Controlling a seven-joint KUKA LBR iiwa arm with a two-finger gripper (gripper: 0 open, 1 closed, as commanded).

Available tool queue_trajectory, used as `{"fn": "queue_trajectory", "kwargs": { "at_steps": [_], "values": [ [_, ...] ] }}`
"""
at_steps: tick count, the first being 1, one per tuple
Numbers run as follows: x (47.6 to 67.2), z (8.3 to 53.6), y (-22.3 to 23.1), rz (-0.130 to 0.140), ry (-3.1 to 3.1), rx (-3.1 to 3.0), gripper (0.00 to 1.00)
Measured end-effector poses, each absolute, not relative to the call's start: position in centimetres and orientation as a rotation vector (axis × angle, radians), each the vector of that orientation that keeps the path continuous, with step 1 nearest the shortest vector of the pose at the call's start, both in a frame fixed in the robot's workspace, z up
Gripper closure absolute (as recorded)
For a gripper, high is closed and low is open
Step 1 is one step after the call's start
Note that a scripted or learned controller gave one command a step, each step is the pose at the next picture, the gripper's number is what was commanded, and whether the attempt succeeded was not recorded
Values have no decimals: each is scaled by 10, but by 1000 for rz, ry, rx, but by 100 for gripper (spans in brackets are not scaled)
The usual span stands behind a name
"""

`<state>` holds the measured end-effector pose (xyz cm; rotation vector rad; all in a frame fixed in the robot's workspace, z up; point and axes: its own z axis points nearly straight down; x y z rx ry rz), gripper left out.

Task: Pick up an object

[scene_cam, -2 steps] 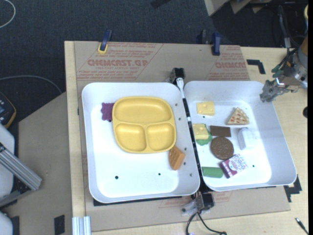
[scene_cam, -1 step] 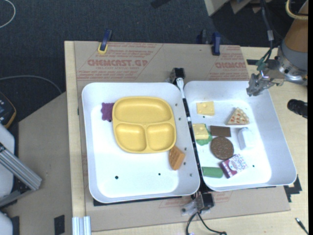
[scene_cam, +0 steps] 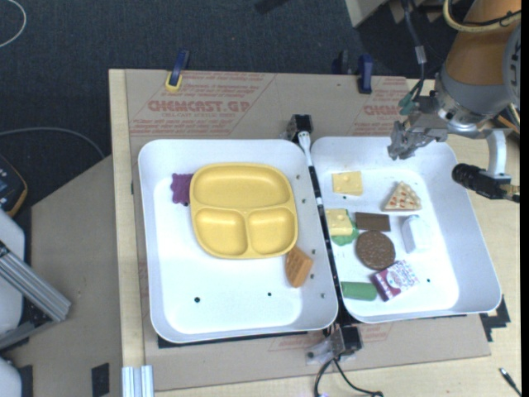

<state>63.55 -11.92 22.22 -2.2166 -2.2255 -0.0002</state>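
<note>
Hovering over the right bin's (scene_cam: 463, 222) far edge, the gripper (scene_cam: 402, 149) holds nothing; how it is set cannot be told. The pizza slice (scene_cam: 402, 198) lies nearest, just toward the camera.

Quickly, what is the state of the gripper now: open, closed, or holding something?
Gripper: over the far edge of the right bin, nothing seen between its fingers; open or closed cannot be told.

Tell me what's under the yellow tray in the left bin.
A purple item pokes out from the tray's left edge. How far it runs underneath is hidden.
</note>
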Motion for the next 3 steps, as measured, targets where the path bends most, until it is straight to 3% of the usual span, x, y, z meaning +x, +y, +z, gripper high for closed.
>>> {"fn": "queue_trajectory", "kwargs": {
  "at_steps": [1,2,3],
  "values": [
    [669,228,-73,-7,-2231,-2218,100],
    [652,222,-76,4,-2218,-2221,100],
    [663,235,-82,-4,-2226,-2223,100]
  ]
}}
